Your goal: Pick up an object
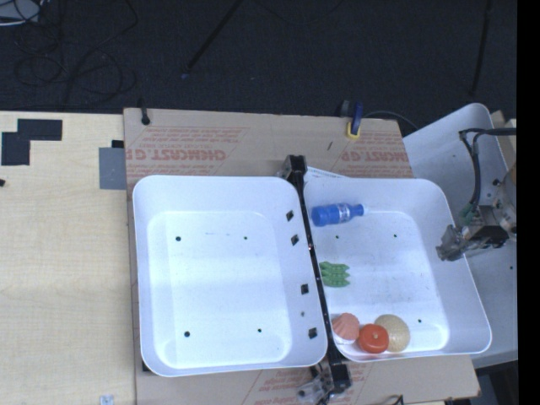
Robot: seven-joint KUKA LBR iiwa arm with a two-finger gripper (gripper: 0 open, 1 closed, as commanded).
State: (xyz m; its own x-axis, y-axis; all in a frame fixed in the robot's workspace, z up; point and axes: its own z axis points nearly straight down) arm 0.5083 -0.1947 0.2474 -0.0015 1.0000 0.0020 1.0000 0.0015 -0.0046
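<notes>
Bins come first as you scan from the left: you have two of them, white and shallow, set side by side on a sheet of brown cardboard (253, 137) that lies on the bench (59, 260). The left bin (160, 201) shows you its bare floor with a few small dark holes. A black strip (308, 260) runs down the line where the two bins meet.

Move on to the right bin (439, 201) and you can count five things in it. One blue bottle (337, 214) lies on its side near the bin's far left corner, its cap end pointing right. One small green piece (334, 274) lies just beside the bin's left edge, about halfway down. Three round things crowd the near edge, touching one another: one pale pink piece (345, 325) on the left, one red disc (373, 338) in the middle, and one tan ball (393, 331) on the right.

Past the bin's right edge you find the one gripper (451, 247), low over the rim and well apart from all five things. You cannot tell from this view whether it is open or closed, and nothing shows in its grasp.
</notes>
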